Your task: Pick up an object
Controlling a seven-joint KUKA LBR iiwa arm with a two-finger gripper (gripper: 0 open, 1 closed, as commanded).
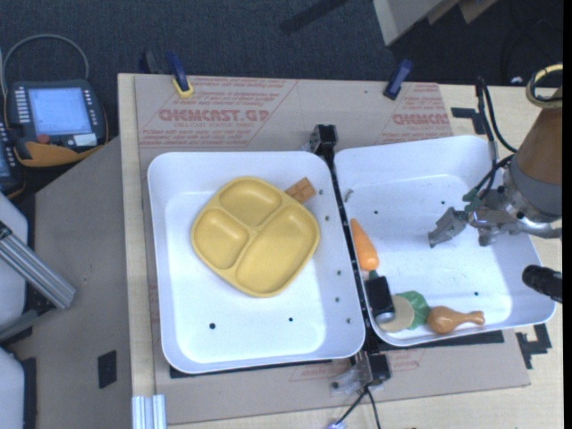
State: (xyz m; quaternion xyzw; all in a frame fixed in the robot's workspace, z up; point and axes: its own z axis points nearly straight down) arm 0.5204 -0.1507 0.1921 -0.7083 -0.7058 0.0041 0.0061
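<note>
Nearest us, the toy drumstick (453, 317) and carrot (363, 245) lie untouched in the right bin (420, 164), while our gripper (458, 225) hovers beside them, jaws parted and empty, so nothing is picked yet.

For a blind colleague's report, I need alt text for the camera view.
The gripper hovers over bare floor in the right bin, away from a carrot and drumstick. A yellow divided plate fills the left bin.

We see bright, even overhead light, mild glare on the shallow white plastic bins (179, 329), soft shadows, slight blur.
</note>
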